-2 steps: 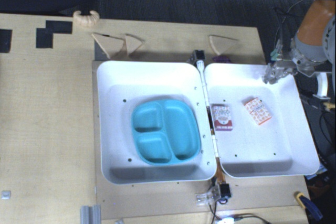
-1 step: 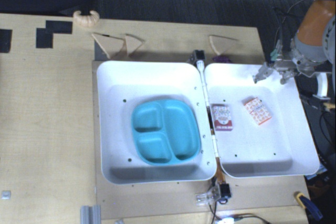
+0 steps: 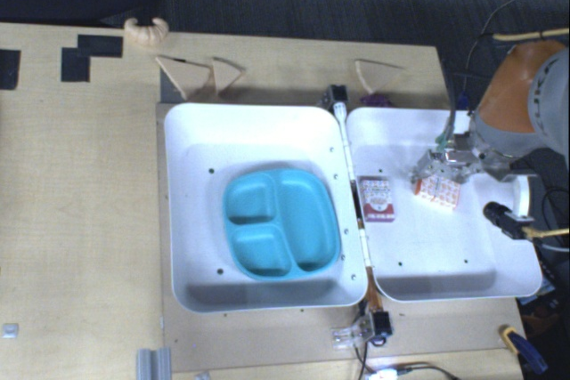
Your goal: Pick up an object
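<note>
Gripper (image 3: 443,166) sits right of centre over a small patterned packet (image 3: 437,190) (can't tell its jaw state), so it could easily skid off flat.

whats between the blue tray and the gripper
In the camera view, a small red packet lies in the right bin, between the blue tray in the left bin and the gripper.
</note>
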{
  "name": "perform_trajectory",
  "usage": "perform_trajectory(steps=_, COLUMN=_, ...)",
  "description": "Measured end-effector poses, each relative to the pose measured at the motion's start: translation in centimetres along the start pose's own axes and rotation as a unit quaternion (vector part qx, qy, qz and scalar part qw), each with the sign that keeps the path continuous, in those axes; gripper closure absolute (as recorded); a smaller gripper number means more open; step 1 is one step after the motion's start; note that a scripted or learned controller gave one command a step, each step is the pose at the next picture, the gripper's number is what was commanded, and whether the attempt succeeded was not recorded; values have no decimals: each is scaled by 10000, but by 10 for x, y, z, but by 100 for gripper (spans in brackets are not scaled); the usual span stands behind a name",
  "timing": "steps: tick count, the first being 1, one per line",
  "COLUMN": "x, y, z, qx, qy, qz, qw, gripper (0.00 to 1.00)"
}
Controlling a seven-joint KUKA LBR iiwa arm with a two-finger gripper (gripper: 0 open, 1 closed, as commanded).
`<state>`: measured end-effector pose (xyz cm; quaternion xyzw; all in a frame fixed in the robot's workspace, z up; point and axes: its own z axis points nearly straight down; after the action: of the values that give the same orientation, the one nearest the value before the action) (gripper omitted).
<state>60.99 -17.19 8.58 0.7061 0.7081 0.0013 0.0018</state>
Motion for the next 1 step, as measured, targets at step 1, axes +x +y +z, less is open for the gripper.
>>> perform_trajectory(steps=1, x=0, y=2, z=-13, qx=-37, qy=-12, qz=-10, qw=10000, gripper=100)
